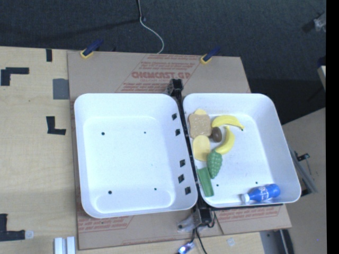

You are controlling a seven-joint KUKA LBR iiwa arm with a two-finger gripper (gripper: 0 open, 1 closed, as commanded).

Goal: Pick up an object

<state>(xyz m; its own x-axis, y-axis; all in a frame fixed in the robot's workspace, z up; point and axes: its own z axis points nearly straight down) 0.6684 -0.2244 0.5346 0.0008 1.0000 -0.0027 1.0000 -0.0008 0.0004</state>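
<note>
**binwatcher:** Since most of the stuff is jammed up against the divider in the right bin (275, 142), I'd bet a grab there goes wrong. The bananas (226, 132), the tan bread slice (199, 123), the yellow piece (201, 147) and the green veg (210, 169) all touch or overlap, so fingers could land on two things or hit the wall.

**kuka_fan:** What about the blue bottle (260, 193)?

**binwatcher:** Safer bet. It's lying on its side, alone by the near rim, well apart from the pile. Round though, might roll. Left bin (127, 157) offers nothing. Can't tell the gripper's state.
</note>
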